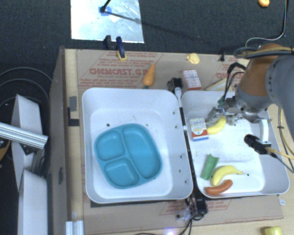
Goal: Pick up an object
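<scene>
We see gripper (220, 112) low in right bin (274, 180), at its upper left part, tips just above yellow banana (217, 126). We cannot tell finger spread or whether anything is held. Small carton (198, 129) touching that banana on left. Green cylinder (209, 166), second banana (226, 173), orange sausage (218, 187) near front. Left bin (95, 106) holds blue divided plate (128, 154).

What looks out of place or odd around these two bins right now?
Several toys lie outside the bins: a carrot and a small box on the cardboard behind them, a yellowish piece near the far edge, and an orange ball on the dark floor. The blue divided plate sits askew in the left bin.
</scene>
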`<state>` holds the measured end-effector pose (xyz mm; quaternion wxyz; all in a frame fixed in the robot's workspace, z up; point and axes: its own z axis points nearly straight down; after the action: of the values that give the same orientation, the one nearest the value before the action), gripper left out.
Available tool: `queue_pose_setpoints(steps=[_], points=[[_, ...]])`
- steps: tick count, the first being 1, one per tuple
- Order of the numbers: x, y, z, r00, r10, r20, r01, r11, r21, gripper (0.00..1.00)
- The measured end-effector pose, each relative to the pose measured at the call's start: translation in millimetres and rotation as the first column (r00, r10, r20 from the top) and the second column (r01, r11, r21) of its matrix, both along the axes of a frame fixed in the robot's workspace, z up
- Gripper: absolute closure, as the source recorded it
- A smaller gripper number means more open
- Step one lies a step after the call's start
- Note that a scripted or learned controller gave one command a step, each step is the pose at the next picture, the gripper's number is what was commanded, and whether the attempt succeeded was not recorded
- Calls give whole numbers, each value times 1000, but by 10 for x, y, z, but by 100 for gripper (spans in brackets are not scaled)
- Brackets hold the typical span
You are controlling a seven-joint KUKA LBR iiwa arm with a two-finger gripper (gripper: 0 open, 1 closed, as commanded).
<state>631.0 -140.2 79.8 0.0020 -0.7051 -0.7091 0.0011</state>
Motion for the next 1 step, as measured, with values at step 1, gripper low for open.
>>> queue_pose_setpoints(steps=[1], points=[[27, -11, 157, 1000, 1, 8, -1, 1000, -2, 100]])
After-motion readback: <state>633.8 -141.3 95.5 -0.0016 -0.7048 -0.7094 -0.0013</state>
